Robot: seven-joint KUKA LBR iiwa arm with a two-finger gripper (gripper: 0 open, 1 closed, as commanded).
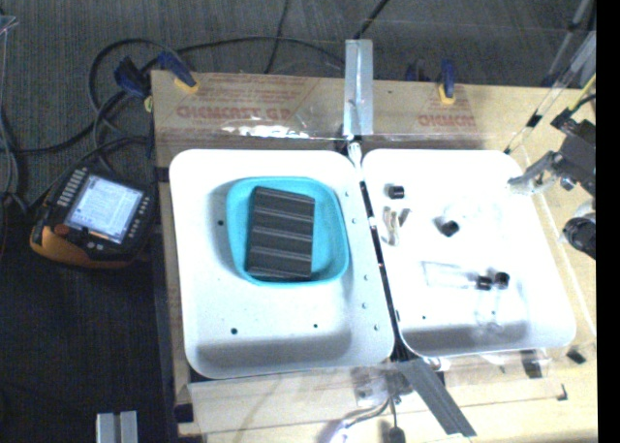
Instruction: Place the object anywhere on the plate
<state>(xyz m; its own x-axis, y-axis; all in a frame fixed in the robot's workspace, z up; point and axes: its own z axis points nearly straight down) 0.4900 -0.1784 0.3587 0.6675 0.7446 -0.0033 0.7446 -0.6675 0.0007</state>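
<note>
A dark grey ribbed rectangular block lies flat on the turquoise plate in the middle of the left bin. It rests fully inside the plate's rim, its long side running front to back. My gripper hangs at the view's right edge, over the far right corner of the right bin. It is far from the plate, and nothing shows in it. Dark parts of the arm sit just behind it.
Several small pieces lie scattered in the right bin: a black bit, another, a third and clear plastic scraps. A metal post stands behind the seam between the bins. A pendant lies on the floor at left.
</note>
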